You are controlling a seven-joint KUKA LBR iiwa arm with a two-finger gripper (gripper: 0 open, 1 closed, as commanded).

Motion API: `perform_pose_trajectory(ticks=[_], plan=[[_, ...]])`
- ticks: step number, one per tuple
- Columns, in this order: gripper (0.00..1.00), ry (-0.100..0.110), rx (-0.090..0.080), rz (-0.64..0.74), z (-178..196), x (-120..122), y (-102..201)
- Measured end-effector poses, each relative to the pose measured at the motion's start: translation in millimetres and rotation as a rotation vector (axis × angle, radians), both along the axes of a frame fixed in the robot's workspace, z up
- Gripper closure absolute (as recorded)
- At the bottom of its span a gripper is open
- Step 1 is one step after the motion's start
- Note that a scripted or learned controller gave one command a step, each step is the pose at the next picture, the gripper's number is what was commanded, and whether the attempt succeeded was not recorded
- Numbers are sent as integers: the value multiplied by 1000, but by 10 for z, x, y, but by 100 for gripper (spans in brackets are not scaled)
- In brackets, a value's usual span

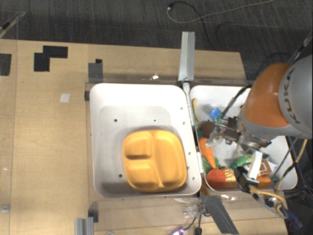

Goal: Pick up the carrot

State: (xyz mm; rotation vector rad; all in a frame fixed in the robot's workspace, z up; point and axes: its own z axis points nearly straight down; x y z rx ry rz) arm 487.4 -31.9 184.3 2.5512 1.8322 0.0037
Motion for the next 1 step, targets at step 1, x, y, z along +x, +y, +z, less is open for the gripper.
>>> perform_pose_trajectory(ticks=[1], plan=[[0, 0, 0, -35, -715, 91, -508]])
